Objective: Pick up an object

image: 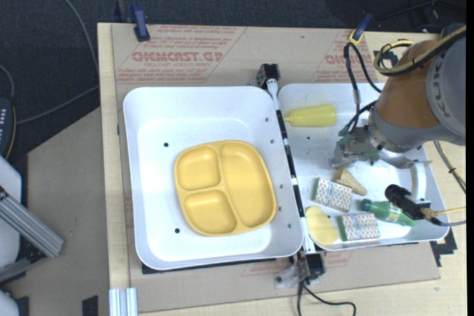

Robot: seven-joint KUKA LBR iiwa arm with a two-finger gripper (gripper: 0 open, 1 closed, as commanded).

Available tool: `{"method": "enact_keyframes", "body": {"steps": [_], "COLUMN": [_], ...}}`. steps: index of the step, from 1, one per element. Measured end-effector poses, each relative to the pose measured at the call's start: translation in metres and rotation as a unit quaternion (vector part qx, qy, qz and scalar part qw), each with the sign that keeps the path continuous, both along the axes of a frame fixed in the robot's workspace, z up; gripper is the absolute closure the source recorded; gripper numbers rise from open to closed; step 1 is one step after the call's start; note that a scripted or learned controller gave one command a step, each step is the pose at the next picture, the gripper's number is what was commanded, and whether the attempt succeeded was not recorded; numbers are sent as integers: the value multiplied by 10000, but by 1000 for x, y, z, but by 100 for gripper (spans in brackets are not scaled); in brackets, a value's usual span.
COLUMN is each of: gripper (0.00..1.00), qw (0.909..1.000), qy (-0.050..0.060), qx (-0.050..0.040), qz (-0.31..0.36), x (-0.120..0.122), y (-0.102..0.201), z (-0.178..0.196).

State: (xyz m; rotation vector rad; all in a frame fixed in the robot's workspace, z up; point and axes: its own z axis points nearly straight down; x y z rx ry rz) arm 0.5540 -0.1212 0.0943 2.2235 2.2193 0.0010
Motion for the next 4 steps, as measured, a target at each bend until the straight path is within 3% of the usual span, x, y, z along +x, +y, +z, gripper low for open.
{"method": "enact_keyframes", "body": {"steps": [1, 2, 3, 4], "gripper": [100, 100, 0, 0], "qw": [10000, 10000, 10000, 10000], "qy": [-2, -7, -1, -10], "qx": [2, -10, -6, -17], "qz": [15, 6, 11, 5], "x": [-17, 52, 52, 79], "y": [94, 22, 23, -51], "z": [91, 139, 138, 125]}}
